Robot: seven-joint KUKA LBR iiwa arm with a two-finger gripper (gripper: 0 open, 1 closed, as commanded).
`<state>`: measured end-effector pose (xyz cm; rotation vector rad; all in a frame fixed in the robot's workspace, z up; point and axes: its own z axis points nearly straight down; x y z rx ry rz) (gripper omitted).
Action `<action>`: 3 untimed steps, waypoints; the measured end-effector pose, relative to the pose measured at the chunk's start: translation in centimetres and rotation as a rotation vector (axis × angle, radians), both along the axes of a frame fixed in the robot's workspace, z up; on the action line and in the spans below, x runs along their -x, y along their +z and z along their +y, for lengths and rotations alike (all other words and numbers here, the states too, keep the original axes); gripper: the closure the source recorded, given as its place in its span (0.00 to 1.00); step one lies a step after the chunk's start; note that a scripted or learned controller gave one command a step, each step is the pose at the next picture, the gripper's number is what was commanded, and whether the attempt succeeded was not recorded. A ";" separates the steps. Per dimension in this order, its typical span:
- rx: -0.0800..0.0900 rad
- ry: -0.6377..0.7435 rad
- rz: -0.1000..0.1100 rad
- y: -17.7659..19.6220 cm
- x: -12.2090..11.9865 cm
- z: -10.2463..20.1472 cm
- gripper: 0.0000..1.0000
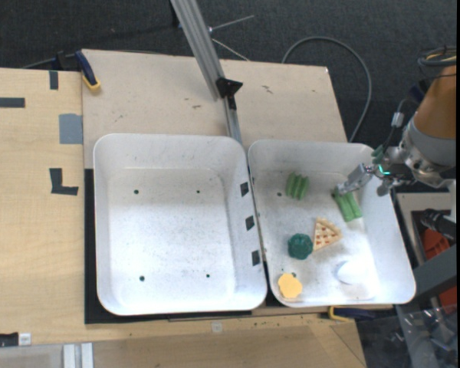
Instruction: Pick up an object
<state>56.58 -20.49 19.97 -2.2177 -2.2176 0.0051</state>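
Gripper over right bin, just above green block; finger state can't tell; waffle nearby.

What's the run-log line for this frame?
gripper: right bin, over light green block | grasp: unconfirmed | left bin: untouched

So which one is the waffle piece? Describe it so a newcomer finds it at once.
Look in the right bin, the one nearest the gripper. Near its middle, just right of the dark green ball and below the light green block, lies the waffle piece. It alone is a tan triangle with a grid pattern.
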 end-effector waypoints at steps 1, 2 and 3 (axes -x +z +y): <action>0.001 0.001 -0.005 0.3 -0.1 0.0 0.00; 0.001 0.001 0.000 -4.1 -0.1 -0.2 0.00; 0.001 0.002 -0.004 -10.0 -0.3 0.7 0.00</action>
